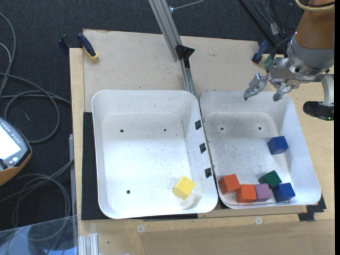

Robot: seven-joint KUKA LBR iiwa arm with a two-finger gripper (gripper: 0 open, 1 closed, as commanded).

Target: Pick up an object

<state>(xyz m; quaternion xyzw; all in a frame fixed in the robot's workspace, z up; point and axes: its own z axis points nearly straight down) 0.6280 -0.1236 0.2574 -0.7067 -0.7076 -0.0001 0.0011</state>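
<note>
A blue block (pixel 277 144) is seen lying in the right bin (pixel 300 142), just below the gripper (pixel 265 91) and apart from it. Farther below, an orange block (pixel 229 183), a second orange block (pixel 246 193), a purple block (pixel 263 191), a green block (pixel 272 178) and another blue block (pixel 284 192) are clustered. The gripper is spread open, nothing held between its fingers, poised over the bin's far rim. A yellow block (pixel 184 187) is found well down-left, in the left bin (pixel 106 142).

The arm (pixel 314 23) has a wide orange band above a grey wrist, black cables run along it, and its gripper (pixel 267 91) is of bare metal with two short grey fingers (pixel 254 89).
</note>
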